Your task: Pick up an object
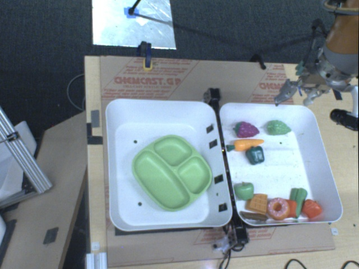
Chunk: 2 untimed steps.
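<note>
Toys crowd the right bin's point(322, 144) near edge; my end effector point(295, 91), fingers spread and holding nothing, hovers beyond its far rim, green toy point(277, 128) closest.

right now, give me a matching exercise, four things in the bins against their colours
Things:
1. divided plate in the left bin
2. grapes
3. carrot
4. doughnut

Colours:
A. orange
B. pink icing
C. light green
D. purple

Pairs: 1-C, 2-D, 3-A, 4-B
</note>
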Each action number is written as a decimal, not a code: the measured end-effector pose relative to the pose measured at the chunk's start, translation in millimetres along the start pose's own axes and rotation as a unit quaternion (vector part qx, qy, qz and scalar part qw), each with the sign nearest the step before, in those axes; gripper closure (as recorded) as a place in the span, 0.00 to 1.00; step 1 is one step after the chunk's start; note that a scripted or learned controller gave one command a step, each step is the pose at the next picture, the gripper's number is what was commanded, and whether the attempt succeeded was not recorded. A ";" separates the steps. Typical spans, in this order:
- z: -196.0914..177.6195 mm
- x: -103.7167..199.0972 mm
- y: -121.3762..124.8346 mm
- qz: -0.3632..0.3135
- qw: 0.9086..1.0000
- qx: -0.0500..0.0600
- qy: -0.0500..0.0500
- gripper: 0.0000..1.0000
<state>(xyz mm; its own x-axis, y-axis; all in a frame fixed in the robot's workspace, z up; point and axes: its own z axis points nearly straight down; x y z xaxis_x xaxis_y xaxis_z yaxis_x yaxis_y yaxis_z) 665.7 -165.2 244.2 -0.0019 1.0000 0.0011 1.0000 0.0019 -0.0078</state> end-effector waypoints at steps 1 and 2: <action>-6.2 0.3 2.0 -0.001 1.000 -0.005 -0.001 0.00; 55.2 -2.3 -2.2 0.000 1.000 -0.002 0.000 0.00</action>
<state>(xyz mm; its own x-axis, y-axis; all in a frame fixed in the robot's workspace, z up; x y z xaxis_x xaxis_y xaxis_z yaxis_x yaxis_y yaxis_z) 663.0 -167.5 189.1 -0.0013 1.0000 0.0004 1.0000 0.0013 -0.0029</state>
